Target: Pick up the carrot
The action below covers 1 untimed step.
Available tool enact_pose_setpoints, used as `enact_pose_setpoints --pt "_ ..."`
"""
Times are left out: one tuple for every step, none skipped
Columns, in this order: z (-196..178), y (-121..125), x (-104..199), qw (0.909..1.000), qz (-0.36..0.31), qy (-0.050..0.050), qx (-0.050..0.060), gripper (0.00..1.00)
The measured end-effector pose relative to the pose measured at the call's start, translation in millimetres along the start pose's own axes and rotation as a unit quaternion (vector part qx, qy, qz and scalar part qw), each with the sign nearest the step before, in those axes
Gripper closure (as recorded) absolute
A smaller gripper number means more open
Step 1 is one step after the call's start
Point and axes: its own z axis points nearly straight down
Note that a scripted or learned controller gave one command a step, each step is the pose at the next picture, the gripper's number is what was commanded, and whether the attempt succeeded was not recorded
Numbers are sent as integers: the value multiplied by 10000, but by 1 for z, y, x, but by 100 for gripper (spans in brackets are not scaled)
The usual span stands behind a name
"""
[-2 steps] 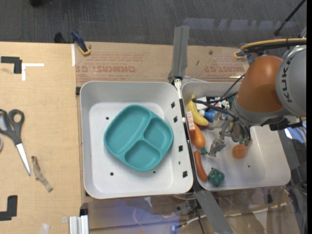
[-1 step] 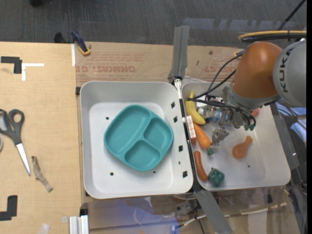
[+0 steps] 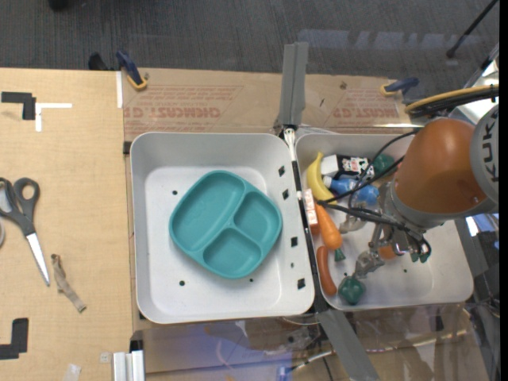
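Note:
The carrot (image 3: 327, 225) is orange with a small green end. It lies in the right bin (image 3: 444, 288) along its left wall, just below a yellow banana (image 3: 317, 178). My gripper (image 3: 390, 254) hangs low over the middle of that bin, to the right of the carrot and apart from it. Its fingers (image 3: 367, 262) stand open and the carrot is not between them. A small orange bit shows right under the gripper; I cannot tell what it is.
A red sausage-shaped toy (image 3: 325, 269) and a dark green toy (image 3: 352, 290) lie near the carrot's lower end. Blue, black-and-white and green items (image 3: 349, 175) crowd the bin's far side. The left bin (image 3: 151, 213) holds a teal divided plate (image 3: 227, 224).

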Motion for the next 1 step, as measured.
enact_pose_setpoints --pt "4 2 -44 9982 -595 73 -21 0"
